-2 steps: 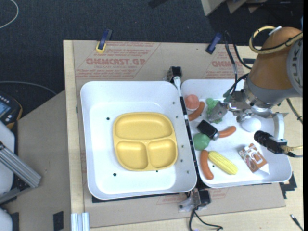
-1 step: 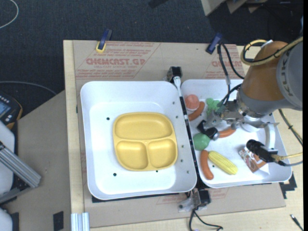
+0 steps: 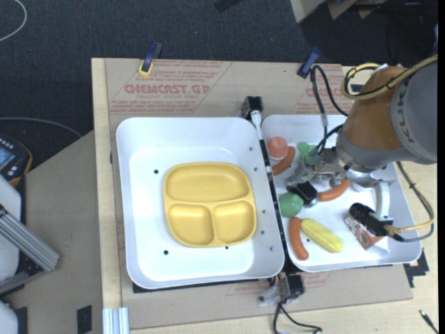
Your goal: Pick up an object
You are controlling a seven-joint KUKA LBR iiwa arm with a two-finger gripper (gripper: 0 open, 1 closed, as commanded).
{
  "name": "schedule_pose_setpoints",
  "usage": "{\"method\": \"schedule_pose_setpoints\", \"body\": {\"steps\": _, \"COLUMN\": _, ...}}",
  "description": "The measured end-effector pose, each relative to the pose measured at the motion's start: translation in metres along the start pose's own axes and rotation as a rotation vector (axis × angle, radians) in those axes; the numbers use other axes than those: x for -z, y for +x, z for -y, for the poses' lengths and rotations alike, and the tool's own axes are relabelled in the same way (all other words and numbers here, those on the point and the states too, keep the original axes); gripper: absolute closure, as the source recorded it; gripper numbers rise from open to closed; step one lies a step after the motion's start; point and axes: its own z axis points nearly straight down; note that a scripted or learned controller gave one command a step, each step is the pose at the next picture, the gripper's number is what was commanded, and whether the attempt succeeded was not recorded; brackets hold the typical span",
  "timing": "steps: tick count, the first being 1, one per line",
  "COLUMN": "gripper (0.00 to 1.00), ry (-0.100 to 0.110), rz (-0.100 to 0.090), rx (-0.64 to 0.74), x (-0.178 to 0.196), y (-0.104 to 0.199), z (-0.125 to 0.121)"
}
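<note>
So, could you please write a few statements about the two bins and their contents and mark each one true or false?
1. The yellow divided tray lies in the left bin. True.
2. The corn cob lies in the left bin. False: it is in the right bin, near its front edge.
3. The gripper is over the right bin. True.
4. The yellow divided tray holds a sausage. False: its compartments hold nothing; an orange sausage lies beside the corn cob.
</note>
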Motion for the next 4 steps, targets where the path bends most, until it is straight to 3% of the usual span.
{"method": "schedule_pose_setpoints", "body": {"steps": 1, "gripper": 1.00, "ry": -0.008, "rz": 0.002, "rx": -0.003, "x": 0.011, "y": 0.000, "z": -0.002}}
{"method": "schedule_pose_setpoints", "body": {"steps": 2, "gripper": 1.00, "ry": 0.010, "rz": 0.001, "rx": -0.003, "x": 0.066, "y": -0.011, "z": -0.002}}
{"method": "schedule_pose_setpoints", "body": {"steps": 3, "gripper": 1.00, "ry": 0.007, "rz": 0.002, "rx": 0.000, "x": 0.120, "y": -0.011, "z": -0.004}}
{"method": "schedule_pose_setpoints", "body": {"steps": 4, "gripper": 1.00, "ry": 0.010, "rz": 0.000, "rx": 0.003, "x": 0.116, "y": 0.015, "z": -0.039}}
